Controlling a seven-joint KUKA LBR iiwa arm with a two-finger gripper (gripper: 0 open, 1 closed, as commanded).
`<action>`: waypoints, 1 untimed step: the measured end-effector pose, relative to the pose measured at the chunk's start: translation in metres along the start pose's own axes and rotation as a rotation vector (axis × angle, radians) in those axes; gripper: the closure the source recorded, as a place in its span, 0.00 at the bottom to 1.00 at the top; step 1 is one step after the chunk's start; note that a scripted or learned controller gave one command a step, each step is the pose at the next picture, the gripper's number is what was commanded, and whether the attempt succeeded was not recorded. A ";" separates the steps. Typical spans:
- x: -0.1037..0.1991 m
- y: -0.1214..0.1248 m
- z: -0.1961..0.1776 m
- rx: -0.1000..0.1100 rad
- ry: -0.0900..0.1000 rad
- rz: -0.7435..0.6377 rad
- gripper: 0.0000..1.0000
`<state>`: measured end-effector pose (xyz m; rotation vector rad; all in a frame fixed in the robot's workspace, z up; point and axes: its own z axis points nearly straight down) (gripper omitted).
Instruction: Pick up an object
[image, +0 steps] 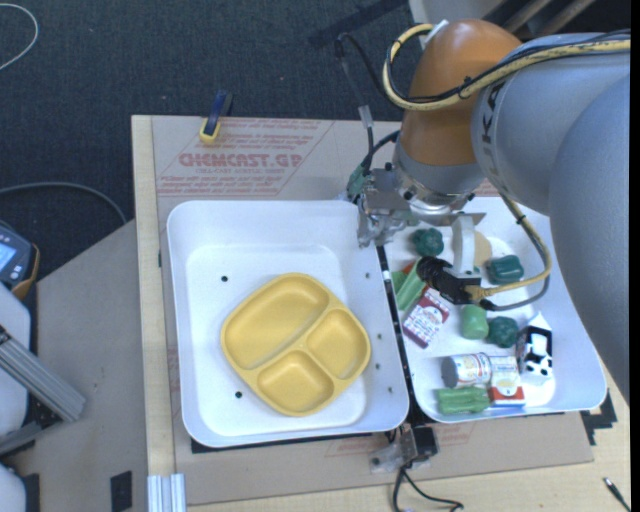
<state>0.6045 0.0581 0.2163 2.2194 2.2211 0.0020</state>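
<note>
Hanging over the upper left end of the right bin (582, 362), the gripper (415, 208) is sitting under the wrist, and I cannot tell how open it is or whether it is gripping anything. Just below it a green lump (428, 241) is lying, with green sticks (407, 286), a red packet (425, 318), a can (478, 370) and a cow toy (538, 351) trailing toward the lower right. A yellow tray (295, 342) is resting in the left bin (200, 250).

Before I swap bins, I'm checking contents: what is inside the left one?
One yellow tray with three compartments lies in the left bin. The bin floor under the tray is covered, so anything beneath it cannot be seen.
</note>
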 end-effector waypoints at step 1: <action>-0.004 0.002 -0.019 -0.003 0.000 0.000 1.00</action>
